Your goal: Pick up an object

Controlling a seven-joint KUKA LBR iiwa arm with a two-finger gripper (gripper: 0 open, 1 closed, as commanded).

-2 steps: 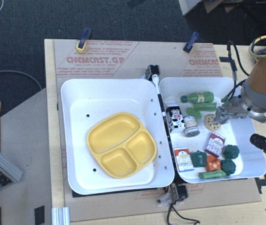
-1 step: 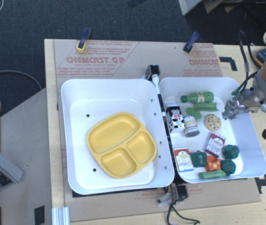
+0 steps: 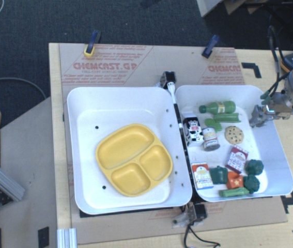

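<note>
Fingers on the gripper [image 3: 256, 119] are too small and blurred to tell whether they stand wide or narrow, and nothing shows between them. It hangs over the right side of the right bin [image 3: 276, 154], near the round cookie [image 3: 233, 135] and the green bottle [image 3: 218, 107], touching neither. A yellow divided plate [image 3: 134, 159] lies in the left bin [image 3: 84, 110].

Even overhead light — mild glare on white bins [image 3: 79, 112], slightly soft focus.
</note>
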